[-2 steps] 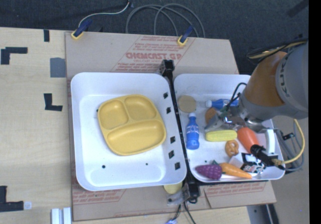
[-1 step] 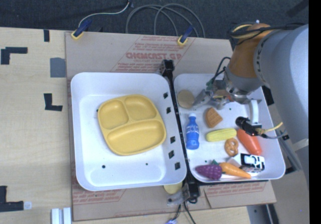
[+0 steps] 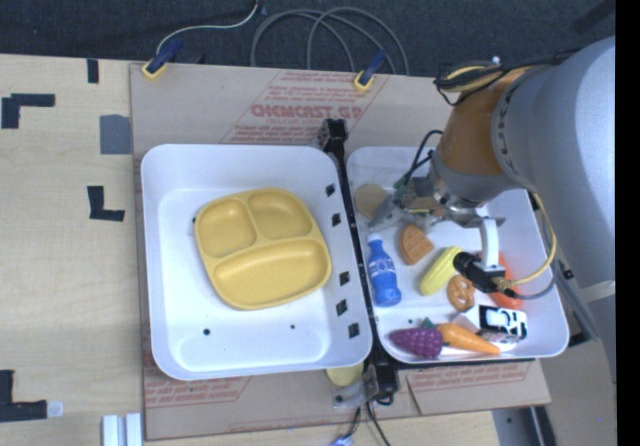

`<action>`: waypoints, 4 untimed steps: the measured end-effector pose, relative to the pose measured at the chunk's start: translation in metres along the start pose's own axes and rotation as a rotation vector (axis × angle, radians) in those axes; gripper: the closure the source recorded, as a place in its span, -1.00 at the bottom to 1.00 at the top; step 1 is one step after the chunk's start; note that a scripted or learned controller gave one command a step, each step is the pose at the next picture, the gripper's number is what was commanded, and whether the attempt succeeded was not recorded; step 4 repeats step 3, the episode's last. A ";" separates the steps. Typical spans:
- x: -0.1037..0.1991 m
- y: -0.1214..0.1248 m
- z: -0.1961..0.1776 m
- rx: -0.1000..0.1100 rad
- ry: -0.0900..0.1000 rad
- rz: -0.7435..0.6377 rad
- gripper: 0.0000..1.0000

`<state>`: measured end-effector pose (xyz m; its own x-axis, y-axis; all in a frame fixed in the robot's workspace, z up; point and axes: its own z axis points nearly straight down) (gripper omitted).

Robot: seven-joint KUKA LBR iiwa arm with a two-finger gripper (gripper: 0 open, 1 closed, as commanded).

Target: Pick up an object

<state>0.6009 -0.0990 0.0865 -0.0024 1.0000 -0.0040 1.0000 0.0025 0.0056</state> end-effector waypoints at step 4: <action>0.000 -0.049 -0.010 -0.003 0.000 0.002 1.00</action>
